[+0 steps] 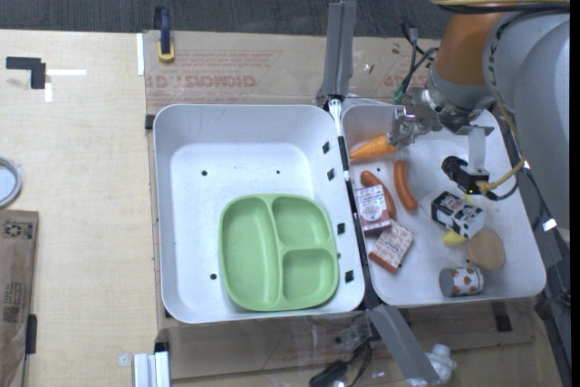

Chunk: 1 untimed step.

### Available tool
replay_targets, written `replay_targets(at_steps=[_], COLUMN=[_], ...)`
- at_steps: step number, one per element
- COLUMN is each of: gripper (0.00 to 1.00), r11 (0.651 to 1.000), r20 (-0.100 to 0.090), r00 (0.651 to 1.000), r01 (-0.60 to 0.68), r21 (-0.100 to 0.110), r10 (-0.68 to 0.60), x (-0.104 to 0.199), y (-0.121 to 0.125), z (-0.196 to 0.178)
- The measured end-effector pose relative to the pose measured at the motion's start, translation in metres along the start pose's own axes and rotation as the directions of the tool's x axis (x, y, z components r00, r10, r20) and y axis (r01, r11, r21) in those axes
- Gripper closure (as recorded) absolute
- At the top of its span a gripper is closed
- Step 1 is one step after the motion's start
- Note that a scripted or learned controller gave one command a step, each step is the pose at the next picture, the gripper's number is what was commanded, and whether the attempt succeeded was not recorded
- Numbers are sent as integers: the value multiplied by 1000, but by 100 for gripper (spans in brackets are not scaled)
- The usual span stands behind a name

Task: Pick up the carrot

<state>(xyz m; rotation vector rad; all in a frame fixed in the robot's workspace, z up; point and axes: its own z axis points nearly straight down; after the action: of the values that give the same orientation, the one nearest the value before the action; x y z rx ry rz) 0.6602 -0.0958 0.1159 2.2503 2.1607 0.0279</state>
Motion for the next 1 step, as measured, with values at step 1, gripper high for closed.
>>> replay_targets(at_steps=[1], gripper=[100], r11=[962], r20=[7], r00=[963], r01=[-271], r21=[30], r10=[270], x=[-39], y=[-50], z=[-67])
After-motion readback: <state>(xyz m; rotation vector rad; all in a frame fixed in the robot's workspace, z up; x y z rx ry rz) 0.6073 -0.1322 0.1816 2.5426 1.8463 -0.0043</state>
